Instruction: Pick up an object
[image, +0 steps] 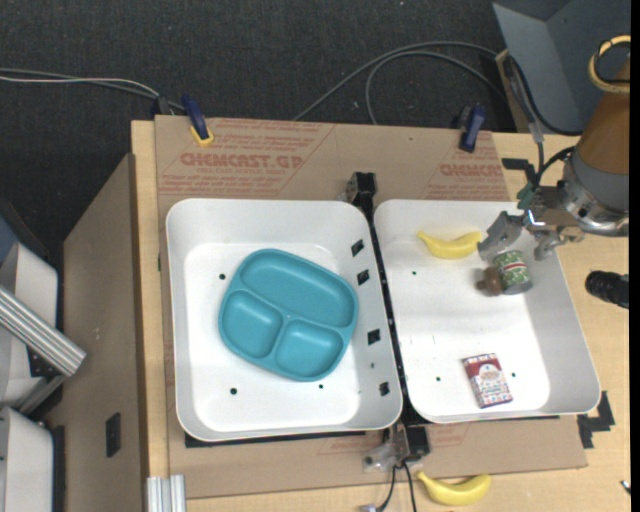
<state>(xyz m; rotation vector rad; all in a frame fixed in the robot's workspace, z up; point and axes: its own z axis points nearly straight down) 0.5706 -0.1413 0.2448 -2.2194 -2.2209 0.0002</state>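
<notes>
The end effector (520, 240) hangs at the upper right of the frame, fingers spread, directly above a small can (511, 272) lying in the right bin (560, 385). Nothing sits between the fingers. This placement suggests the can is the target, ahead of the banana (449, 243) or the card box (488, 380).

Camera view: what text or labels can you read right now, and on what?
"CHEMCAST GP": red print on the brown board behind the left white bin.
Red print on the board's right end: partly hidden, unreadable.
Small red-and-white box: too small.
Green-labelled can under the gripper: blurred.
</notes>
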